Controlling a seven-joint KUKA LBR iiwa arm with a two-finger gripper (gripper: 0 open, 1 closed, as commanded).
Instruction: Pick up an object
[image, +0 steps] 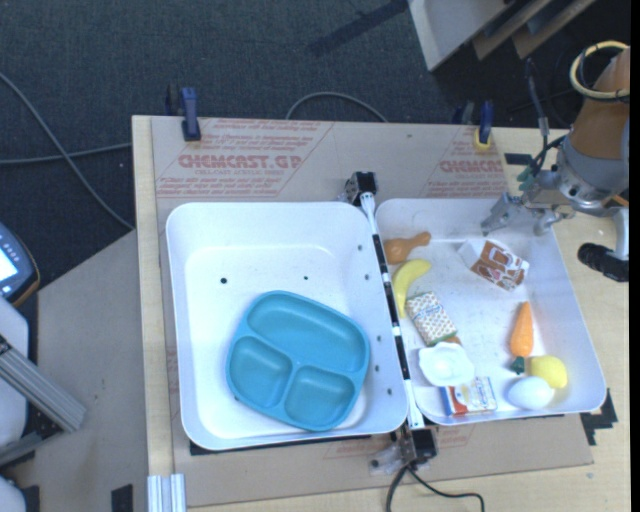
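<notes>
The jaws (520, 212) hang over the back right corner of the right bin (580, 330), at the end of the arm (597, 130) reaching in from the right. Two thin metal fingers seem to splay downward, but they are too small and blurred to judge; I cannot tell whether they are spread or pressed together. Nothing shows between them, so no object is held.

Closest to them lies a brown-and-white packet (499, 264), just below and slightly left, flat on the bin floor. That makes it the likeliest target, since the jaws sit nearly above it. Further left, near the divider, a small brown drumstick-like toy (407, 245) rests beside a banana (406, 281). Below the banana a patterned pack (432, 318) lies tilted, and under that a white cup (445, 364) sits touching a small carton (472, 396). Along the right side a carrot (521, 330) stands lengthwise, with a lemon (548, 371) and a white egg (529, 392) near the front corner.

The things are scattered loosely, probably so any one can be picked without disturbing the others, though the front cluster is crowded.

The left bin (200, 240) carries a blue divided tray (296, 358), well apart from the jaws. Both bins sit on the tabletop (150, 300), clamped at the back.
</notes>
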